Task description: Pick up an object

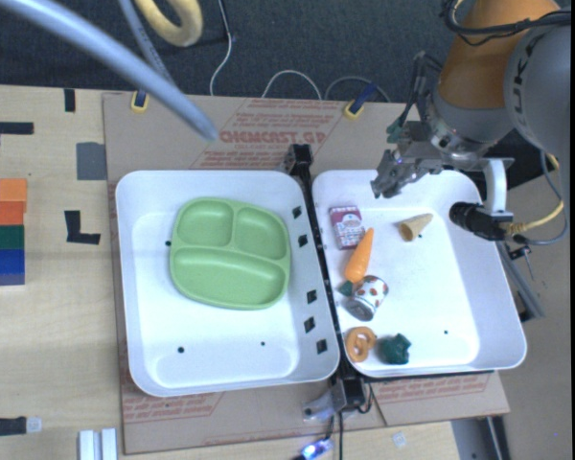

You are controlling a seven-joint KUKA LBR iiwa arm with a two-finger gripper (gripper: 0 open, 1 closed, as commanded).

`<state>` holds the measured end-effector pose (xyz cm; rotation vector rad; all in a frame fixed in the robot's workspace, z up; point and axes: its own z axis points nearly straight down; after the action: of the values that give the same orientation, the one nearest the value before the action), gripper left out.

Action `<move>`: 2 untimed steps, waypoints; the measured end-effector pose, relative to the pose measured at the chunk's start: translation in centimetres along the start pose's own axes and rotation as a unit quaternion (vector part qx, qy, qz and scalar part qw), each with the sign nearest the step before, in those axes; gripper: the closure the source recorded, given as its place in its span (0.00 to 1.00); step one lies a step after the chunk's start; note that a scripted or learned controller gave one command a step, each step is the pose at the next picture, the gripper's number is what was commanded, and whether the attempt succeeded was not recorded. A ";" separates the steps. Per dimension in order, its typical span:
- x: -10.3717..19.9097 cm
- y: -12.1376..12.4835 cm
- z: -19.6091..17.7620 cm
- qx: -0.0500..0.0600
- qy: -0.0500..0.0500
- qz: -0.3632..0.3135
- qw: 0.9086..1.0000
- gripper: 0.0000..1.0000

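Gripper (pixel 388 182) hangs over the right bin (pixel 479 295) near its far rim, at about 12 o'clock of the bin. Whether it is open or closed cannot be told; nothing is seen in its grasp. Objects lie in the bin's left half: small red packet (pixel 347 225) at 8 o'clock from the gripper, cone (pixel 414 225) at 5 o'clock, both near but apart from it. Carrot (pixel 359 255) just below the packet, can (pixel 365 296) under it, pretzel (pixel 360 343) and green piece (pixel 395 349) nearest the front rim. Left bin (pixel 144 286) holds a green tray (pixel 232 254).
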<state>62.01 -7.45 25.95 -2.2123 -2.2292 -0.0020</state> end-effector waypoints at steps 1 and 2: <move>5.0 -0.2 1.4 0.001 -0.001 0.001 1.000 1.00; 10.5 0.5 3.0 0.002 0.000 0.000 1.000 1.00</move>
<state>62.42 3.10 22.99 -2.2119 -2.2266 0.0025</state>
